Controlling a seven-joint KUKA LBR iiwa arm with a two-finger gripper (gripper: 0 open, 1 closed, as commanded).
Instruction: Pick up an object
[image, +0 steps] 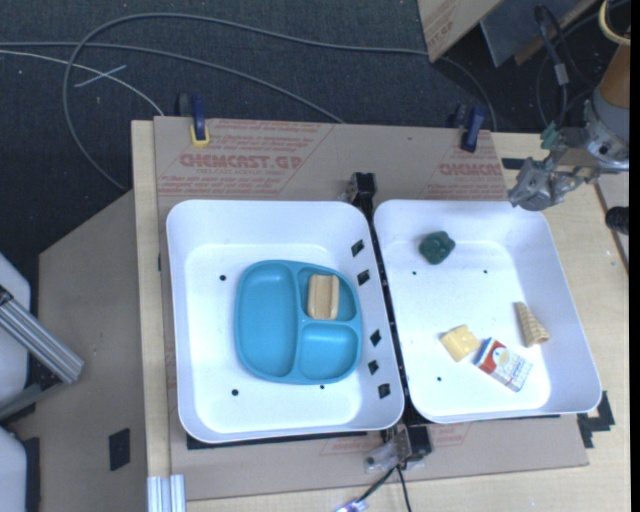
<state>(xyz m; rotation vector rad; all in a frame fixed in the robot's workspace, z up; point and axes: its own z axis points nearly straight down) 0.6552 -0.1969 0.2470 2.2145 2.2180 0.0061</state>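
The nearest thing to pick is the dark green lump (436, 247), sitting in the right bin (560, 300) near its far wall. It looks small, rounded and probably soft or rubbery, so light to lift; I'd pinch it across its middle, since the bumpy top could roll out of a shallow grip. Nearer the front of that bin from the lump lie a yellow block (459, 343), a little red, white and blue carton (503, 364) just beside it, and a ridged tan cone (531, 323) off toward the arm's side. The gripper (532, 188) hangs past the far corner of the right bin, beyond the lump, with nothing in it; I cannot tell how it is set. The left bin (200, 300) holds a blue divided tray (270, 325) with a tan piece (322, 296) in one compartment.
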